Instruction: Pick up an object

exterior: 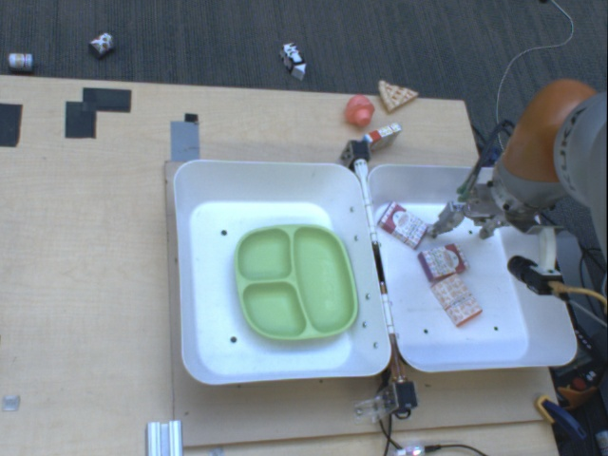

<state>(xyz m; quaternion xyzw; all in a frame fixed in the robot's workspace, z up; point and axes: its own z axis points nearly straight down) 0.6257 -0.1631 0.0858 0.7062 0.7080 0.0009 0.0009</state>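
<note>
Inspecting pick targets: three small red-and-white packets lie in the right bin [532, 345]; upper packet [403, 225] near the centre divider, middle packet [443, 260] just below the gripper, lower packet [457, 300] further down, close beside the middle one.
Gripper [446, 223]: low over the bin floor between the upper and middle packets; nothing visibly between its fingers.
Jaw state: cannot tell; the tips are too small and overlapped by the wrist.
Arm: orange band [546, 131] above the wrist, reaching in from the right.
Left bin [190, 283]: holds a green divided plate [296, 283], apart from the work.
Recommended practice: judged best to centre over one packet, the middle being nearest, align fingers across its narrow side, descend squarely, close, then lift straight.
Risk: flat packets may slide or slip out.
</note>
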